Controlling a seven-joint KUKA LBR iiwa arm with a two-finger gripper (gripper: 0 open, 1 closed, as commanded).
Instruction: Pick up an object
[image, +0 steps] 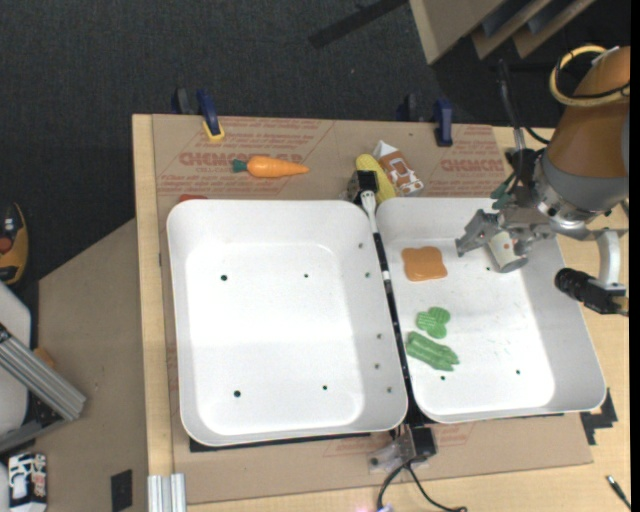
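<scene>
Orange slab (424, 264) mid right bin (560, 395), gripper (492, 246) near.

A dark carpet (120, 50) is seen around a brown board (330, 150), which is held at its far edge by two blue clamps (210, 115). A wooden piece (480, 25) is seen at the top right. Metal rails (40, 380) lie at the left.

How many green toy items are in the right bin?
2. A small rounded green piece lies near the middle of the right bin, and a longer green piece sits just below it, touching or nearly touching. An orange piece lies farther up.
</scene>
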